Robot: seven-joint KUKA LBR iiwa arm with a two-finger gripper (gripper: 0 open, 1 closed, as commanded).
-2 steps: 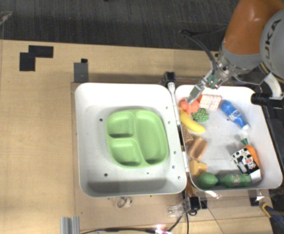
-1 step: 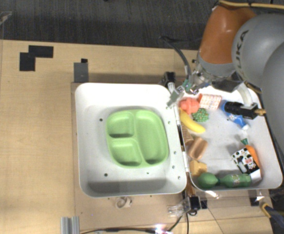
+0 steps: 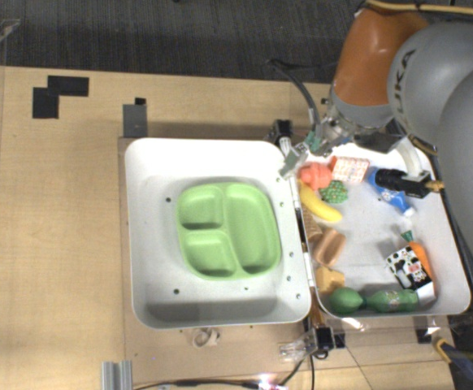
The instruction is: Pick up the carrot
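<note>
The carrot [image 3: 419, 256] is orange with a small green top. It lies near the right wall of the right bin [image 3: 452, 295], toward the front, with a black-and-white patterned item [image 3: 404, 267] pressed against its left side. My gripper [image 3: 295, 158] hangs over the back left corner of the right bin, by the wall between the two bins. It is far from the carrot, up and to the left of it. Nothing shows between its fingers.
Near the gripper are a red-orange item [image 3: 314, 173], a pink-and-white box [image 3: 351, 169], a small green piece [image 3: 332, 192] and a banana [image 3: 319, 206]. A hot dog bun [image 3: 328, 247] and two green vegetables [image 3: 347, 301] [image 3: 391, 301] lie at the front. The left bin [image 3: 143, 218] holds a green divided plate [image 3: 227, 228].
</note>
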